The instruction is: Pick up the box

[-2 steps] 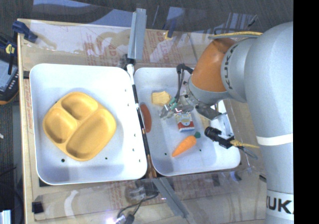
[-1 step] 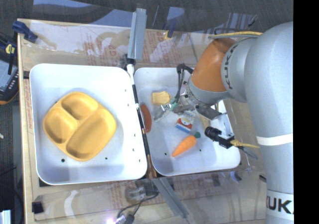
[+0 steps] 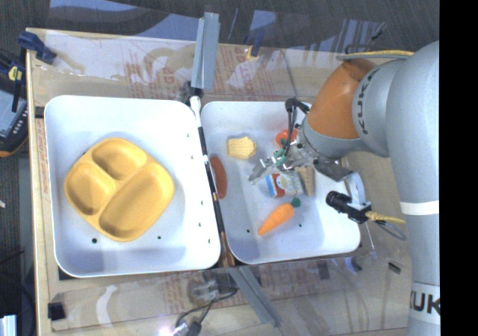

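Note:
The box (image 3: 283,184) is a small red, white and blue carton lying in the middle of the right bin (image 3: 328,241). My gripper (image 3: 278,169) hangs low over the bin, right at the box's upper edge and partly covering it. The grey arm with its orange band (image 3: 340,107) reaches in from the right above it. I cannot make out whether the box is being held.
In the right bin lie a carrot (image 3: 276,219) below the box, a yellow corn piece (image 3: 240,148) to the upper left and a red sausage (image 3: 218,176) by the left wall. A yellow divided plate (image 3: 119,189) sits in the left bin (image 3: 67,114).

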Motion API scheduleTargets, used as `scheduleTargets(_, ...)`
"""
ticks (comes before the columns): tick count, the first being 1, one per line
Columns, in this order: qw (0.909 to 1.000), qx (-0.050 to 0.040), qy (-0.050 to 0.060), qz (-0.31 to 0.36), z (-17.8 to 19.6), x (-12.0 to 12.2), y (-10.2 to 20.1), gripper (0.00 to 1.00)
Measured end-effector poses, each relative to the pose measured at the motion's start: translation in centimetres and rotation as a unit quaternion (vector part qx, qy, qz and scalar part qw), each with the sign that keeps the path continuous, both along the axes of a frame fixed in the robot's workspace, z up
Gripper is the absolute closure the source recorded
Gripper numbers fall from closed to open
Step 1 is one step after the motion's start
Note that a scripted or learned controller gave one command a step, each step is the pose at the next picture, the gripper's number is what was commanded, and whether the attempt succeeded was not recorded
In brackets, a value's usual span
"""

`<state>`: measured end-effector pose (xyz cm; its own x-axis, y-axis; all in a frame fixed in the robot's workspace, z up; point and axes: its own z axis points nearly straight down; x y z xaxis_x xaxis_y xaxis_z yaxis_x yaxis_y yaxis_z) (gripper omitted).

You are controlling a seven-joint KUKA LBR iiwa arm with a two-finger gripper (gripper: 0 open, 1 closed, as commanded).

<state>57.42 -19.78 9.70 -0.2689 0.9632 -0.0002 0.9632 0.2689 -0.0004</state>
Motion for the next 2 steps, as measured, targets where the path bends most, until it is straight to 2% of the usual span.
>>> scheduleTargets(1, 1.0000, 0.0001, 0.000, 0.003, -0.5, -2.3, -1.2, 0.00)
scheduleTargets(2, 0.9995, 0.0016, 0.002, 0.032, -0.6, -3.5, -1.0, 0.00)
